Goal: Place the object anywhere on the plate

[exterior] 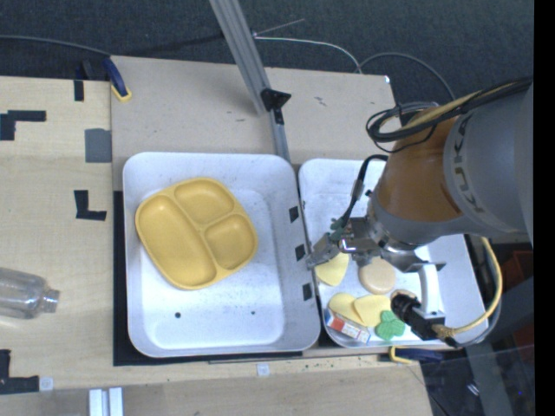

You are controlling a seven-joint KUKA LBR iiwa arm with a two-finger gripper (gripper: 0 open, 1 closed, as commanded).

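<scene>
Plate [196, 230] first: your target is the yellow divided dish lying in the left bin [147, 328], toward that bin's far-left corner, tilted a little against the bin's walls, all three of its compartments bare. The things you can pick from sit in the right bin [325, 180], crowded into its near half: a pale yellow piece [332, 269] just beside the dividing wall, a cream round piece [377, 276] next to it, more yellow pieces [360, 308] nearer the front edge, a green piece [391, 326] and a small red-and-white item [348, 328] against the front wall.

The gripper [334, 243] hangs over the right bin, just above the pale yellow piece near the divider. Whether the jaws are open or closed I cannot tell; the wrist and cabling cover them, and nothing shows between them.

My reading is that you are at the pick, not the carry. Choose one piece with room around it; the pale yellow one by the divider looks the likeliest, but the wall beside it may block one side of the grasp. Come straight down and lift clear of the divider before you cross. Release low over the plate's big compartment, away from its ridges, so the piece does not roll off.
</scene>
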